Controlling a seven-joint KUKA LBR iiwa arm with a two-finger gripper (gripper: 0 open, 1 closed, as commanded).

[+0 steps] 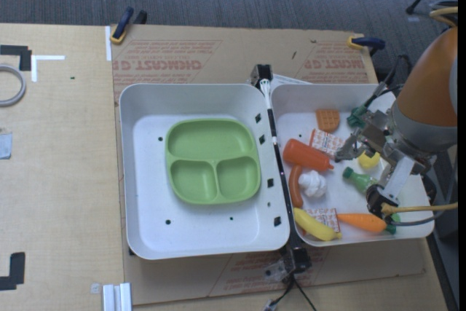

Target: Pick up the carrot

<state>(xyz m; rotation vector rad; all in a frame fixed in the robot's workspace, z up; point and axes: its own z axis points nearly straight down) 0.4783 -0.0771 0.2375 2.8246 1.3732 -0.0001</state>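
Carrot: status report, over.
Hand over right bin, grip state unclear. Carrot lying at bin's near edge, not held. Banana beside it.

The arm runs off the right edge; its wrist hides the right bin's far corner.

The arm reaches in from the right, its orange band uppermost and the grey wrist below it angled down and leftward. The gripper hangs low at the wrist's end (its parts too cluttered to tell how they stand).
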